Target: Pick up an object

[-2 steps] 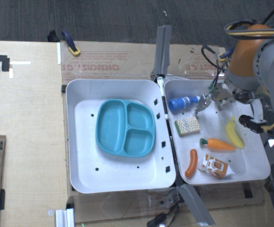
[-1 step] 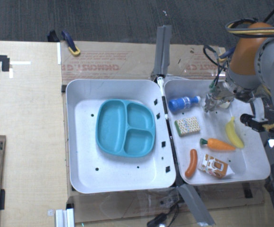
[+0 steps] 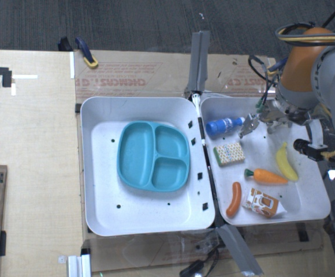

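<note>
Pale wooden bench (image 3: pixel 29 126), dark carpet floor (image 3: pixel 127 10).

Red mirrored print runs along the cardboard sheet (image 3: pixel 134 74) at upper centre of the frame, too reversed and blurred to read. No other text is legible.

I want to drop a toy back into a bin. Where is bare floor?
Left bin: a bare border all round the blue tray. Right bin is crowded: bottle, sponge, carrot, banana, sausage, carton.
</note>
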Controlling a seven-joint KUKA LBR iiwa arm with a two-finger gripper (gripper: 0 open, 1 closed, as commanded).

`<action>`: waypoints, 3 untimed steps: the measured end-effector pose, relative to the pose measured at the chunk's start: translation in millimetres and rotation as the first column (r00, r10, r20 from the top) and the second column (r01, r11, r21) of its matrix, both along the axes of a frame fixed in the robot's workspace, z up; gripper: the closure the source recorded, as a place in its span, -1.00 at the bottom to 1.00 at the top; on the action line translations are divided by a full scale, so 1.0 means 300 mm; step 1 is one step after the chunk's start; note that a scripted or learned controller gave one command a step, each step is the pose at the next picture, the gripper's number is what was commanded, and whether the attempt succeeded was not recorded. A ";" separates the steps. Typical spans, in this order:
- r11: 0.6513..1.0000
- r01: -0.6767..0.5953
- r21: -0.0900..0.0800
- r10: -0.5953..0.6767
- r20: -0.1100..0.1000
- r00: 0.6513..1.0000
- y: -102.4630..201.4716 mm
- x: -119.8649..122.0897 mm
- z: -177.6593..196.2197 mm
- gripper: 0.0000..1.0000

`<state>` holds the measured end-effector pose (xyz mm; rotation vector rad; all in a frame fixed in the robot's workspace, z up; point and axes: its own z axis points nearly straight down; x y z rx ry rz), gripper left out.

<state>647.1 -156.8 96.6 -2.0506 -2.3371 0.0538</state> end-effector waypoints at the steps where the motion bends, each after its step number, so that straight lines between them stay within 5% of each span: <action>1: 0.978 -0.207 0.006 0.206 0.043 0.978 -0.024 -0.034 -0.026 -1.00; 2: 0.979 -0.205 0.006 0.205 0.042 0.978 -0.026 -0.032 -0.004 1.00; 3: 0.974 -0.227 0.025 0.226 0.040 0.973 -0.165 0.046 -0.011 1.00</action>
